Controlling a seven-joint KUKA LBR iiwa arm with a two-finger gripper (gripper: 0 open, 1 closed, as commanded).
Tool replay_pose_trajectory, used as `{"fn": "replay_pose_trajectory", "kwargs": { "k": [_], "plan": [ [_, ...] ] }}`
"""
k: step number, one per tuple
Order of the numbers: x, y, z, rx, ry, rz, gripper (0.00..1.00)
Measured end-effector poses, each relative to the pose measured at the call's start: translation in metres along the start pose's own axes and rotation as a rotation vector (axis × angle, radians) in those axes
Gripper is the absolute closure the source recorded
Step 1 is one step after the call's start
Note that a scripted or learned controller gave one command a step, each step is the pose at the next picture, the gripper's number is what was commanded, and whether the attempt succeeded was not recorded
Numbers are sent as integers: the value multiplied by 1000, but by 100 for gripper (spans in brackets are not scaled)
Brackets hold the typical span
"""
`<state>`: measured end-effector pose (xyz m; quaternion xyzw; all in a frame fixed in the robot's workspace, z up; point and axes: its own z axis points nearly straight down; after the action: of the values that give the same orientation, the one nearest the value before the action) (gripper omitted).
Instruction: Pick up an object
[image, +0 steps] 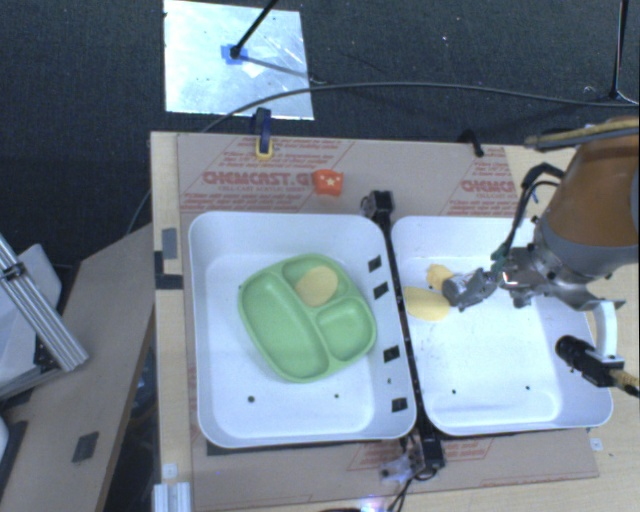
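In the right bin (500, 400), near its left wall, lie two yellow pieces: a longer banana-like one (427, 305) and a smaller one (438, 273) just behind it. My gripper (460, 291) reaches in from the right and hangs low beside them, its tip close to the right end of the longer piece. I see nothing held in it. In the left bin (230, 400) a green divided plate (290, 340) carries a pale yellow round item (318, 286) in its top compartment.
A small orange object (328, 182) sits on the board behind the bins, and a blue and yellow clamp (262, 134) stands at the back edge. Black clips line the divider (392, 320) between the bins.
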<state>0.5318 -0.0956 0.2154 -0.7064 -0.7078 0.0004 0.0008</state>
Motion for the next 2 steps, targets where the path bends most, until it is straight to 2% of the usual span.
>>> {"fn": "replay_pose_trajectory", "kwargs": {
  "k": [2],
  "plan": [
    [10,-9,98,1,1,1,0]
  ]
}}
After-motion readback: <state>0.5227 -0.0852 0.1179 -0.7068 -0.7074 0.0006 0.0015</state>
